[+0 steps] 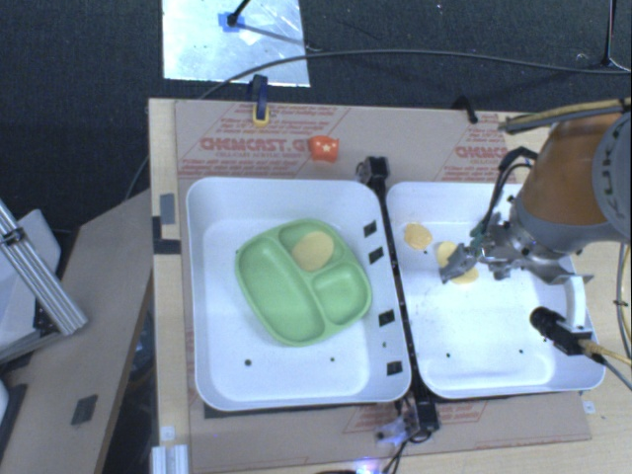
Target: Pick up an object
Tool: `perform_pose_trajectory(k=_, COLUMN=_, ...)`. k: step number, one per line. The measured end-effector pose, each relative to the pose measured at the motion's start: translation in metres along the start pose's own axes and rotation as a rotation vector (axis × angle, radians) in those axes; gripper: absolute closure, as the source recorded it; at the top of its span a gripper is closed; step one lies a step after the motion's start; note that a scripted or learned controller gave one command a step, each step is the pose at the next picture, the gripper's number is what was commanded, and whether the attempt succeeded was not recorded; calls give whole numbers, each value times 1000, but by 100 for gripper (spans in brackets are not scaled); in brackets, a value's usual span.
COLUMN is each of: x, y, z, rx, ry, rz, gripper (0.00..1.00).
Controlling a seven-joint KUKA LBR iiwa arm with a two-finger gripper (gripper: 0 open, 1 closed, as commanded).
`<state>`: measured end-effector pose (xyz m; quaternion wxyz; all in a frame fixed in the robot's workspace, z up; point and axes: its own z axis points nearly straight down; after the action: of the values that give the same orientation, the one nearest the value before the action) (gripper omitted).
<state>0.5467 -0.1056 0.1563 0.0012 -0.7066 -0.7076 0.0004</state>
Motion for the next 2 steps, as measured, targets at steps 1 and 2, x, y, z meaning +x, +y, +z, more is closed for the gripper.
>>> perform_pose_trajectory(k=1, x=-3, y=4, z=43, rx=0, ry=0, rz=1, gripper=0)
perform_pose_trajectory(k=2, x=-3, y=5, z=30, rx=-5, ry=-2, rz=1, gripper=100)
